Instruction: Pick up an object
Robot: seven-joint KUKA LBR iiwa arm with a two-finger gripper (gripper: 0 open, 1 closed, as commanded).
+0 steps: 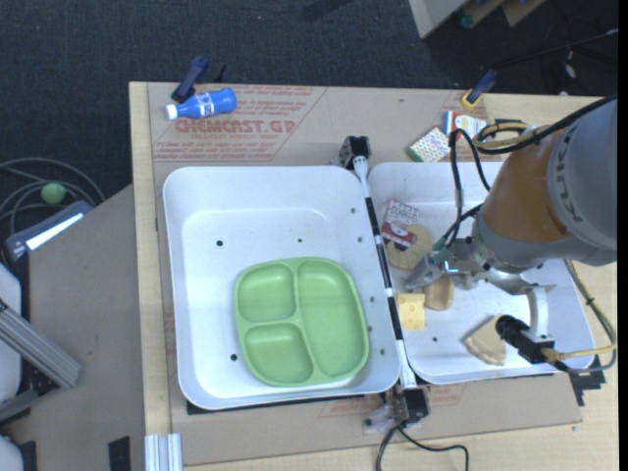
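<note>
Hangs low in the right bin (549, 356), gripper (439, 266) just above a tan block (438, 293); fingers too hidden to tell.

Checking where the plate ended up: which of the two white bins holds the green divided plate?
The left bin, farther from the arm. The green divided plate lies flat in its near half; the right bin holds small food-like items instead.

A robotics lab: bench (245, 126) (clamped bins (196, 214)), loose cables (20, 194).
</note>
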